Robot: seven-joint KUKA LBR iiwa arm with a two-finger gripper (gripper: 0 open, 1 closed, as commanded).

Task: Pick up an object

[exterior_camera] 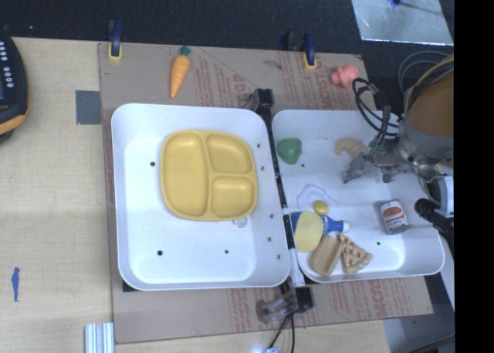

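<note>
My gripper (365, 174) hangs over the upper right part of the right bin (421, 263), open, with bare white bin floor between its fingers. A tan curved pastry (351, 145) lies just up and left of it. A small red-labelled can (394, 216) lies below and to the right. A green lump (289, 150) sits at the bin's upper left. At the bin's lower left are a yellow and blue toy (309, 229), a small yellow ball (320, 207), a bread piece (324, 255) and a pizza slice (354, 256).
The left bin (139, 266) holds a yellow divided plate (208, 174). A toy carrot (179, 72) and a pink item (345, 75) lie on the board behind the bins. Black cables (370, 108) loop beside the arm. A handheld device (11, 85) sits at far left.
</note>
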